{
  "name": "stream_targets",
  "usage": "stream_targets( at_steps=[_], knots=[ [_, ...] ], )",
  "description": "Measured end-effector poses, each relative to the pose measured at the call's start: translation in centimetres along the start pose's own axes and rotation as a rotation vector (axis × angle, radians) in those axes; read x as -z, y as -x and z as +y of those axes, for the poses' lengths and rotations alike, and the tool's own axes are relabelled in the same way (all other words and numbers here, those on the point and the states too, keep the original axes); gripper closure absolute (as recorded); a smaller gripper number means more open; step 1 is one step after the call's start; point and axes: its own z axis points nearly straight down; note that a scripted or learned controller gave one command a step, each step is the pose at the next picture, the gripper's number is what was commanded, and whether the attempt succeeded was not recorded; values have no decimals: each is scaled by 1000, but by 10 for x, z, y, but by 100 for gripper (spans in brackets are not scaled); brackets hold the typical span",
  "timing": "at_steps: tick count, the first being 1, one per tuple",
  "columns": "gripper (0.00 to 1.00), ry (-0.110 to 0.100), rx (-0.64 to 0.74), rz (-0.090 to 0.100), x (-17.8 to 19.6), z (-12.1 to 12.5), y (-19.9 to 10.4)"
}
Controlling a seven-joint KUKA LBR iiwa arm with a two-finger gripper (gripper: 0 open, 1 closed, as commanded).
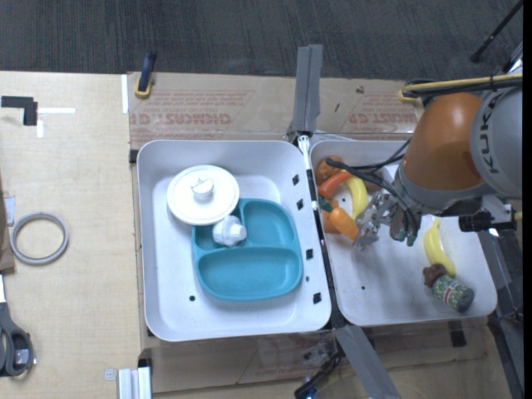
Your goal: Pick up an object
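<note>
Closest to the camera was the arm's big orange band (445,140), a smooth glossy dome with grey casing around it, hanging over the right bin (391,306). Below it the gripper (384,223) was down low in that bin, a tangle of shiny metal bits, and honestly I couldn't tell how it was set or whether anything was in it, too cluttered from this angle. So as far as the pick goes, I'd say it wasn't done: nothing looked lifted clear of the bin, and everything seemed to be lying on the floor of it. Just left of the gripper sat a pile of plastic-looking toy food, an orange carrot-ish piece (341,221), a yellow banana-shaped one (358,196) and another orange-red piece (332,181) behind. To the right was a second yellow banana (438,249), curved and smooth, and near it a small bottle (451,291) lying on its side with a dark cap and a green-red label. My guess is the pile by the gripper was the target, but any of those would count. The left bin (150,248) held a teal divided tray (253,260), matte plastic with rounded corners, a round white lid (203,194) with a knob overlapping its corner, and a little white lumpy thing (229,233) on the tray. Out on the wooden bench lay a grey ring (37,238).
</note>
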Motion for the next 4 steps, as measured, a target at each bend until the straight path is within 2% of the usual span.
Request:
stream_targets(
  at_steps=[1, 2, 3, 4],
  knots=[
    [0, 0, 0, 0, 0, 0, 0],
    [0, 1, -77, -3, -7, 11, 64],
    [0, 1, -83, -1, -8, -63, 98],
    [0, 16, -363, 3, -6, -88, 71]
  ],
)
